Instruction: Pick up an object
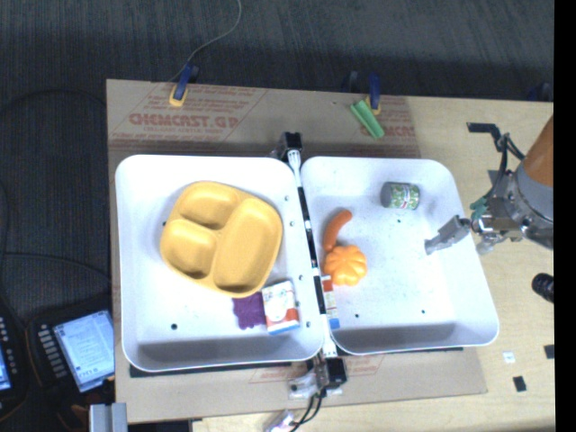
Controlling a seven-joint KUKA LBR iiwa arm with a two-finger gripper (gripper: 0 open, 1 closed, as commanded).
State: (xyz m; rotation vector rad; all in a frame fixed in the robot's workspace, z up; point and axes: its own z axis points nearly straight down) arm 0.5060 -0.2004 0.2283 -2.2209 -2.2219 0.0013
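Note:
The right bin holds a small orange pumpkin, an orange carrot-like piece just above it, and a grey-green can lying on its side near the back. In the left bin a yellow divided dish lies face down, with a purple piece and a small white carton at the front right corner. My gripper hangs over the right bin's right rim, open, with nothing between its fingers. It is right of the can and well apart from the pumpkin.
Both bins rest on a cardboard sheet held by two clamps at its back edge. A green marker lies behind the right bin. Black cable clips run along the seam between the bins. A tablet sits at the lower left.

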